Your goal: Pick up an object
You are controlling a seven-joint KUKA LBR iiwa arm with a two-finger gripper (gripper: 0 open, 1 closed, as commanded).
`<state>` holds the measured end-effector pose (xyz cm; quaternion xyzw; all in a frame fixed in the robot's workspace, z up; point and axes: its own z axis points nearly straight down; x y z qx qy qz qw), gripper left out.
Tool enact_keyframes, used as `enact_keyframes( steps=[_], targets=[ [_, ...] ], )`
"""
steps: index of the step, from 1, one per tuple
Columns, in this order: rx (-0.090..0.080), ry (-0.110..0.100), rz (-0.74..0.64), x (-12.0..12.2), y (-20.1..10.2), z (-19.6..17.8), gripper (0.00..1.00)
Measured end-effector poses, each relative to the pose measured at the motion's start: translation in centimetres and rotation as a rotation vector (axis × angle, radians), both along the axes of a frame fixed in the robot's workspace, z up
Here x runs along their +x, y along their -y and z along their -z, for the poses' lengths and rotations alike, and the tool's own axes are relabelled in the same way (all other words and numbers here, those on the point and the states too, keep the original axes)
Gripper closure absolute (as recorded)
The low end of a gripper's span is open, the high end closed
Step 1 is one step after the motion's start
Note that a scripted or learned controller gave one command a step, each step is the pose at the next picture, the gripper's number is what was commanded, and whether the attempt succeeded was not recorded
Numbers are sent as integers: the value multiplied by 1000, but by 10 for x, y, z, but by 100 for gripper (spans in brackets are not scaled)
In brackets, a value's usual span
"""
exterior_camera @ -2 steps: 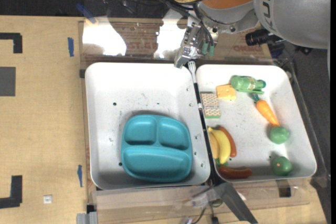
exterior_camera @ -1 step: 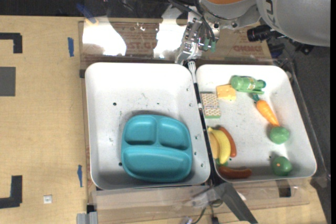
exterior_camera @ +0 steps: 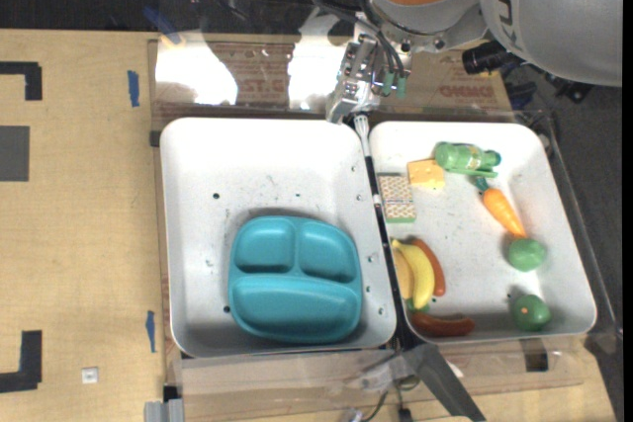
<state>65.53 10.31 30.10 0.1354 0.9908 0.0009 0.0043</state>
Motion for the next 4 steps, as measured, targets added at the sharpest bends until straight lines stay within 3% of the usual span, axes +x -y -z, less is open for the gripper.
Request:
enact_keyframes(
  steps=[1,2,3,4],
  targets=[
    [1,10,0,2,0,-13,100],
    [0,-7,-130,-1,-46,38,100],
    [1,-10,-140,-9,-113,78,100],
    [5,4,-139,-6,-113,62,100]
  ],
)
